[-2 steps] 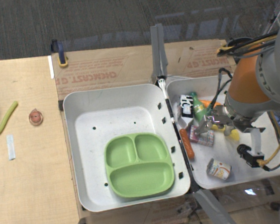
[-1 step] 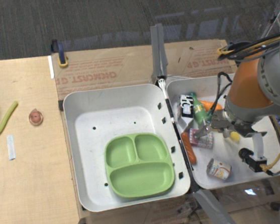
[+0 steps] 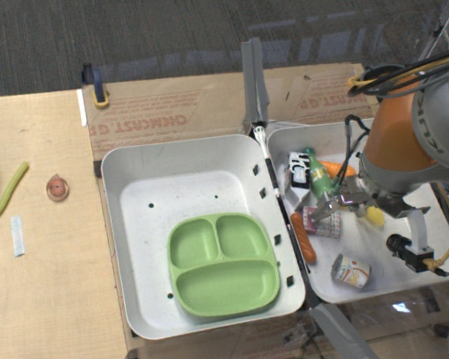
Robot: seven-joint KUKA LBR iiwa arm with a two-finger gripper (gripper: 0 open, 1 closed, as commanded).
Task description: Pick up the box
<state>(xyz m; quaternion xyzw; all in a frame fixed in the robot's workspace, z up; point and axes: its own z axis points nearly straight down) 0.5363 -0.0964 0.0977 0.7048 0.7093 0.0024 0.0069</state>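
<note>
End effector (image 3: pixel 333 206) low in the right bin (image 3: pixel 399 279), at the end of the grey arm (image 3: pixel 437 128) that reaches in from the right with its orange band (image 3: pixel 394 141) above the wrist. It sits over the clutter near the bin's left wall. Whether it is spread or closed: cannot tell, the wrist and the items below hide that.

The box (image 3: pixel 322 221), as best judged, is the small pale carton with pinkish print just below the end effector, lying tilted among other things. Contact between the two not confirmed; no grasp visible.

Neighbours crowd it. A green bottle (image 3: pixel 318 173) lies just above, next to a black-and-white packet (image 3: pixel 298 169). An orange carrot-like piece (image 3: pixel 301 240) rests along the divider, touching or nearly touching the box's left side. A yellow item (image 3: pixel 374 215) lies to the right. A small can (image 3: pixel 351 271) lies on its side, apart, toward the near edge.

Judgement: arm is low here because the target is hemmed in against the wall; a clean grip calls for coming in between the bottle and the orange piece. Risk of catching a neighbour instead.

Left bin (image 3: pixel 133 226) holds a green divided tray (image 3: pixel 223 264), flat, untouched. Counter (image 3: pixel 45 302) to the left carries loose bits, well apart from the work.
</note>
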